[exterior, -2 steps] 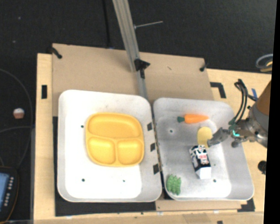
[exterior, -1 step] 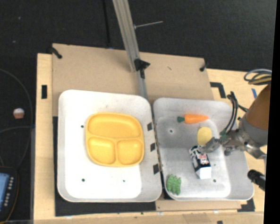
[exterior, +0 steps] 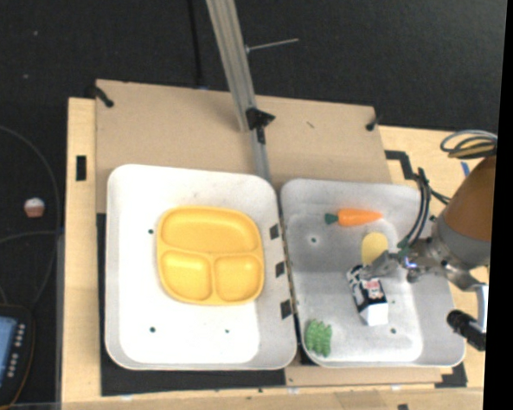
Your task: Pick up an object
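While the grey arm reaches in from the right, its tool hangs low over the middle of the right shallow white bin; whether it is open or clamped I cannot tell. Just beside it, toward the far side, lies a pale yellow rounded piece, smooth and soft-edged. Farther still lies a glossy orange plastic carrot, its long axis running left to right. Near left lies a knobbly green piece. A yellow three-compartment plastic tray sits in the left white bin.
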{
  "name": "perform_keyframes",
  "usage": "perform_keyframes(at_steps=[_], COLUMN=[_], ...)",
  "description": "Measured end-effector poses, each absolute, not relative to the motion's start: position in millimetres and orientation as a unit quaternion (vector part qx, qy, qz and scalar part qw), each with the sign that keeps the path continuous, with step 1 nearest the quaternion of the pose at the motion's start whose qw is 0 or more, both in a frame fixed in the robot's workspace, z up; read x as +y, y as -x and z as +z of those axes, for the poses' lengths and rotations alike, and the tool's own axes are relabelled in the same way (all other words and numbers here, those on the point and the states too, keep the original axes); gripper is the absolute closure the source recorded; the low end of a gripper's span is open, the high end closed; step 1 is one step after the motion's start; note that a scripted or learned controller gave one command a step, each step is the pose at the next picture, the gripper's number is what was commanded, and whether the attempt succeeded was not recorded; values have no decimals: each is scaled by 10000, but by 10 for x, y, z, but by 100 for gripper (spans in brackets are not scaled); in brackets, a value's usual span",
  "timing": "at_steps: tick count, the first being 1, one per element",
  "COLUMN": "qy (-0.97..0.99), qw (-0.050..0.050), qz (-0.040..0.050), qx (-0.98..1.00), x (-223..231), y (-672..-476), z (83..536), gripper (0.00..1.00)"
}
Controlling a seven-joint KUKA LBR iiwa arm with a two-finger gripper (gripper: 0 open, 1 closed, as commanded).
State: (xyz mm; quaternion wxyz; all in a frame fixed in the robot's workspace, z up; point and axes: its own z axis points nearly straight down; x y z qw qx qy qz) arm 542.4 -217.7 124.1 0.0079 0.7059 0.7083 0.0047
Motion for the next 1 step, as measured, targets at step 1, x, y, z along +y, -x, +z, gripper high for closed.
perform_keyframes(at_steps=[1], qy=[-7066], qw=[103], qz=[66], qx=[7075], x=[-2190], y=[-5443], z=[1353], gripper=[100])
